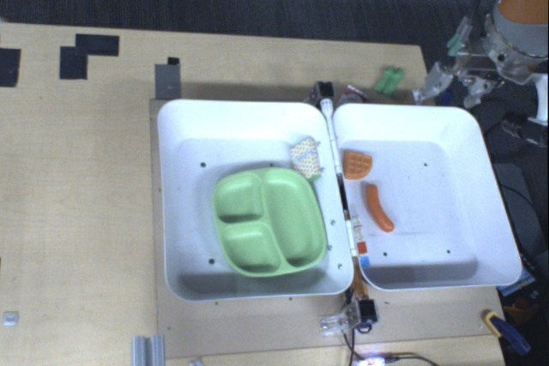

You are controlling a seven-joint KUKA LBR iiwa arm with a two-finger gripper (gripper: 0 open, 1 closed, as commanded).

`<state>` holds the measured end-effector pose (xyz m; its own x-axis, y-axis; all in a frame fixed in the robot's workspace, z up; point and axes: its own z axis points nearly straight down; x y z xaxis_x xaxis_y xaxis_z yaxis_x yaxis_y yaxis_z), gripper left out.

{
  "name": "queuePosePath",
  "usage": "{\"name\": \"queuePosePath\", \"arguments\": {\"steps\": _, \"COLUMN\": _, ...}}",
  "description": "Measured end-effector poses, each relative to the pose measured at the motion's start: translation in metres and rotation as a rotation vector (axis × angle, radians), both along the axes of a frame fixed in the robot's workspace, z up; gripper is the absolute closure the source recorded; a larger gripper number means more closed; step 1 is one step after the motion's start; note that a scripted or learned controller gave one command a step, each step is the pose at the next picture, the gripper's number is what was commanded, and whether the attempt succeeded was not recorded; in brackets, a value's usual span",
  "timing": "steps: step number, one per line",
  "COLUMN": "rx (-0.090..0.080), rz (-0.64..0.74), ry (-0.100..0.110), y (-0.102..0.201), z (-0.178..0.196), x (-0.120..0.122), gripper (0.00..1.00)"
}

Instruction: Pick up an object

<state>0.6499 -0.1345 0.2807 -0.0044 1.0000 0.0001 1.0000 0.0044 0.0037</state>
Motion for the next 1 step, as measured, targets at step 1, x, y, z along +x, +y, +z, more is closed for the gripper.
{"name": "queuePosePath", "arguments": {"steps": 1, "rx": 0.001, "rz": 0.002, "ry": 0.005, "y": 0.0345, "z": -0.1430, "x": -0.0046, "gripper": 0.00}}
